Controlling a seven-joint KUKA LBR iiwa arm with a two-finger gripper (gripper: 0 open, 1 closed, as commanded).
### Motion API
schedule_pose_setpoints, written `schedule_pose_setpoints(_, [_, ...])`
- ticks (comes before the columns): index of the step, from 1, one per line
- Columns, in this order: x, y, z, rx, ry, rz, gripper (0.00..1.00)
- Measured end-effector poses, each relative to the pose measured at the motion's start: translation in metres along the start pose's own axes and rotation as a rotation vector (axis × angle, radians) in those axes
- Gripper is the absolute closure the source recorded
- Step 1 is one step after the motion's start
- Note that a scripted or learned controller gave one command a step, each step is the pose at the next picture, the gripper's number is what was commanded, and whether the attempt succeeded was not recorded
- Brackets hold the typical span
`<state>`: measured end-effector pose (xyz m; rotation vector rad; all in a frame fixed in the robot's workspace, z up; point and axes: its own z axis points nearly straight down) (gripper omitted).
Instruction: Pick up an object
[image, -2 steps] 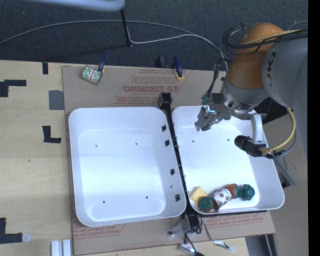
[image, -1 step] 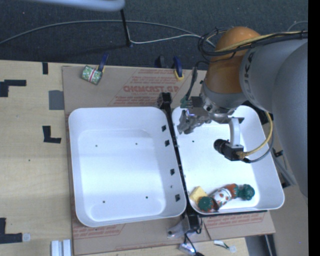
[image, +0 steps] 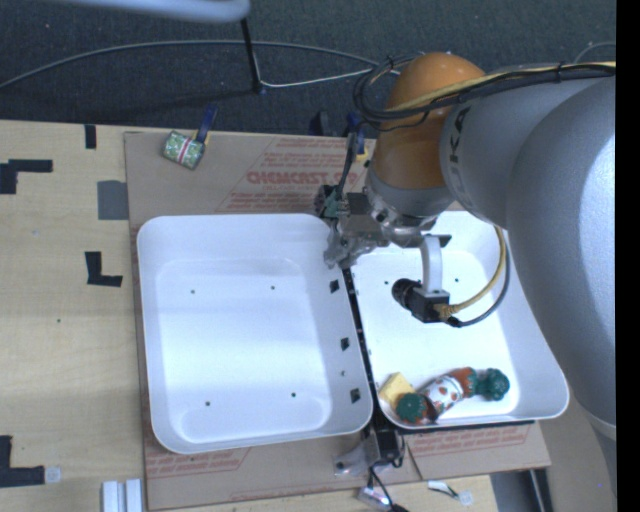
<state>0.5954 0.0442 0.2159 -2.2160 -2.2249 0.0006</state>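
Well apart from tool (image: 339, 250): bottle (image: 449, 390), bin (image: 543, 350) corner.

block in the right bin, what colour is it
The block is pale yellow, clearest in the camera view.

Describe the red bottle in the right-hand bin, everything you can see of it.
The bottle lies on its side, slightly slanted, by the front wall of the right-hand bin. Its body is red-orange with a pale label patch and looks like glossy plastic. A dark green rounded end, probably the cap, points toward the view's right. Its other end sits against a green ball, with a yellow block just beyond. Nothing grips it.
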Motion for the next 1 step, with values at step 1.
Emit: schedule_pose_setpoints(1, [0.0545,0.0024,0.0072,0.0,0.0,-0.001,1.0])
